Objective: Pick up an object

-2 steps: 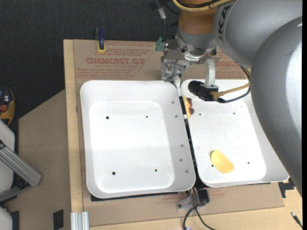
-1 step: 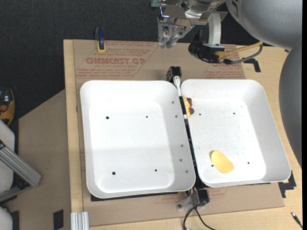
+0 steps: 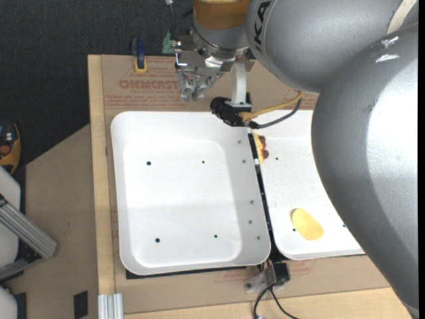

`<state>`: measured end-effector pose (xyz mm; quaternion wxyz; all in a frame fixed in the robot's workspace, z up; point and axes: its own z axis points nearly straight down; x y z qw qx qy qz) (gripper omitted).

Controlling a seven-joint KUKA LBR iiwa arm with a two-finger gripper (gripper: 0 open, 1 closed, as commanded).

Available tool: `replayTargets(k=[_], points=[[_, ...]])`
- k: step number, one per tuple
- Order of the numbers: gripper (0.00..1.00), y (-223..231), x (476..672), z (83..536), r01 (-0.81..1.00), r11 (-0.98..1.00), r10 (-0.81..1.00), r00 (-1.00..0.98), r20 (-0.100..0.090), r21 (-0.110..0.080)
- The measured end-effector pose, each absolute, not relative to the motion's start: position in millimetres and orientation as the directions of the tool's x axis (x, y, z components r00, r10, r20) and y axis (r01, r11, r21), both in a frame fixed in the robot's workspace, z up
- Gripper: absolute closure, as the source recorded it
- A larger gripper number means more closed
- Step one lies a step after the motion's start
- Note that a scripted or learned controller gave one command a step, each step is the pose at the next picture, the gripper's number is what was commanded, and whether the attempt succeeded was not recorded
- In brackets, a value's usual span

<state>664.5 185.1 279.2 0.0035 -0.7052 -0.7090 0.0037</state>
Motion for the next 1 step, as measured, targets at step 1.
replayTargets(k=[1], points=[[1.00, 226.7, 659.1, 336.2, 1.000, 0.005, 1.000, -0.005, 0.004, 0.008]])
